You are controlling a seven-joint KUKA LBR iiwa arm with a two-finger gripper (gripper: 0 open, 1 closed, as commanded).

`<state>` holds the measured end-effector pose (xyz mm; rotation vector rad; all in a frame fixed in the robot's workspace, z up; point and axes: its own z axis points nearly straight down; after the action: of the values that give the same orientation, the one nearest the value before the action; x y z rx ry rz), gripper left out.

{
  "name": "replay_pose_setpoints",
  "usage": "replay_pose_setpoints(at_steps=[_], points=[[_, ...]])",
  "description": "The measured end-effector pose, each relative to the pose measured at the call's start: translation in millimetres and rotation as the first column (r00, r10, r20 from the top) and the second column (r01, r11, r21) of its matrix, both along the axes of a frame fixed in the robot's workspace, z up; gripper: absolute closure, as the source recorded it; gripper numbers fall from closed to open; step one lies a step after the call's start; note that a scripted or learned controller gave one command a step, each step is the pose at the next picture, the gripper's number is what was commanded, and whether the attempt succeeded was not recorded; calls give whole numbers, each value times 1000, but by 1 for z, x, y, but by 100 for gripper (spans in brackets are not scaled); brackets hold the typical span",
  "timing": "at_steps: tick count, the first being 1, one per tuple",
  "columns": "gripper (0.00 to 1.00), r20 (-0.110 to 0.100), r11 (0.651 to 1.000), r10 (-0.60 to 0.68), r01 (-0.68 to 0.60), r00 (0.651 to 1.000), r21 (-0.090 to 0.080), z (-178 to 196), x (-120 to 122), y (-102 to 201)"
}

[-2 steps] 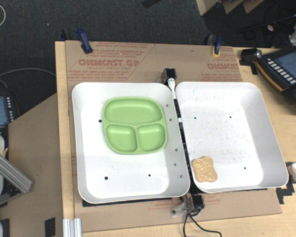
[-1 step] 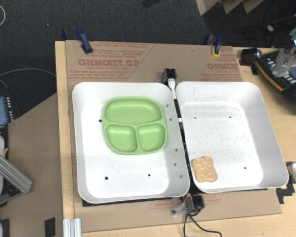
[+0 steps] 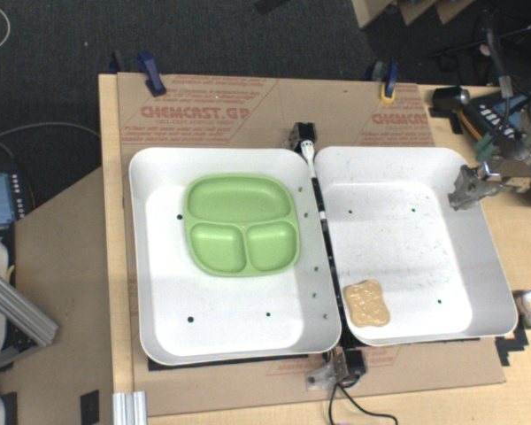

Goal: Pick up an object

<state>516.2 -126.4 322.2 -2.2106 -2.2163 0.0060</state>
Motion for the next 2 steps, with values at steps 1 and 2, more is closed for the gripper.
replay_pose_setpoints(at_steps=[1, 2], points=[[100, 1, 1000, 1, -1, 1000, -1, -52, -39, 54], [100, -2, 1000, -6, 6, 1000, -4, -176, -29, 28]])
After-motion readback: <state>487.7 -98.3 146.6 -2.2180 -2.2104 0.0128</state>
